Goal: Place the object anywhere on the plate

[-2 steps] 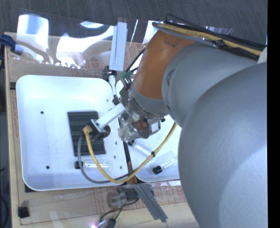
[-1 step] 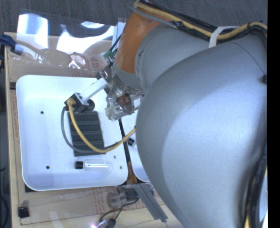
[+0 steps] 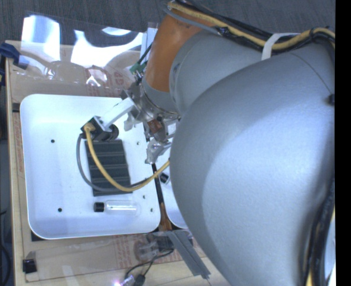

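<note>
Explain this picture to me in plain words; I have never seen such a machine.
The big grey shape is a robot arm with an orange band, reaching in from the right. One camera, fixed above, looks down at a slant. Below lies a shallow white bin, and a second bin's edge peeks out beside it. The arm's end carries a dark ribbed block with a yellow cable looping around it. Near the bin's front lies a small clear tube with a black cap. I cannot tell whether anything is held.

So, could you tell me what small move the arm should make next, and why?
Probably ease the gripper toward the clear tube. The tube lies loose on the floor of the left bin, just below the gripper in the view and not yet picked up.
</note>
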{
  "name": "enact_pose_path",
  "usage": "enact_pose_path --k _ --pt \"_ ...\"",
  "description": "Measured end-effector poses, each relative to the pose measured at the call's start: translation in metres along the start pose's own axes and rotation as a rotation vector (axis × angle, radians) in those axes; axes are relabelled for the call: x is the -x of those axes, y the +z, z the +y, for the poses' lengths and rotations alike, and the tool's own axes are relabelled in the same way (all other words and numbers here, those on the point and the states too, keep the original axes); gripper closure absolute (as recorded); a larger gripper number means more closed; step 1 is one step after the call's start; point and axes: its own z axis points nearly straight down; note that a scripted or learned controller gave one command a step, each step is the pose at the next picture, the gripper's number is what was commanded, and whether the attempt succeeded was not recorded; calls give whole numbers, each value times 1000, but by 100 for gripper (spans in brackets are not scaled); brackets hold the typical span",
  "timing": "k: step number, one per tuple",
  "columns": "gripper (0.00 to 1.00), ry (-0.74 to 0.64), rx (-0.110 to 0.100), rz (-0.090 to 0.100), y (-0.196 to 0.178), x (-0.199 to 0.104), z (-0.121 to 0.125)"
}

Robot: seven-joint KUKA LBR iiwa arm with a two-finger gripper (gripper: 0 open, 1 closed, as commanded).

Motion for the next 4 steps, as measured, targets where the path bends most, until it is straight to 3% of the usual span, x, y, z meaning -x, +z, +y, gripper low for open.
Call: enact_pose_path --k 1,2,3,4 --pt "100 -5 0 -2 -9 0 -1" --pt "100 161 0 1 76 -61 25" --pt "100 136 -1 6 56 -95 24" --pt "100 162 0 6 -41 -73 77"
